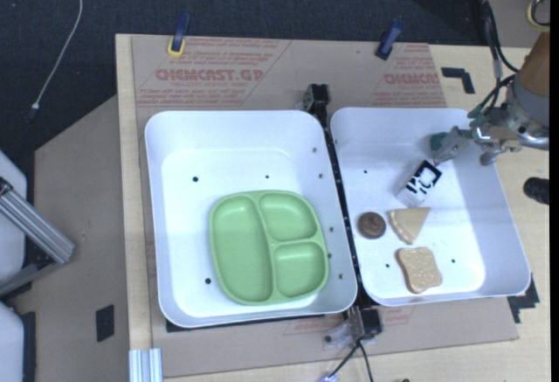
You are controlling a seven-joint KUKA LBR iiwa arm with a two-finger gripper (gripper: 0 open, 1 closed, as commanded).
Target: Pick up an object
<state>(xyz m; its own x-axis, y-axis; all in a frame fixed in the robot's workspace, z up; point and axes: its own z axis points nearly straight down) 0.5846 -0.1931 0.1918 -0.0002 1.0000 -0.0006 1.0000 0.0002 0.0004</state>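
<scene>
Over the right bin's far corner, my gripper hangs with nothing visibly held; its opening I cannot tell. Black-and-white block lies just down-left of me toward the bin's middle, long axis slanting toward me. Wrist is cut off at frame edge; block's markings are blurred.

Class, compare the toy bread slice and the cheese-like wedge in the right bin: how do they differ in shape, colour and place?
The bread slice is rounded and loaf-shaped, while the wedge is triangular. The bread slice is tan and speckled; the wedge is paler, creamy yellow. The bread slice lies nearer the right bin's front edge, the wedge just behind it. Both lie flat, small, close together.
</scene>
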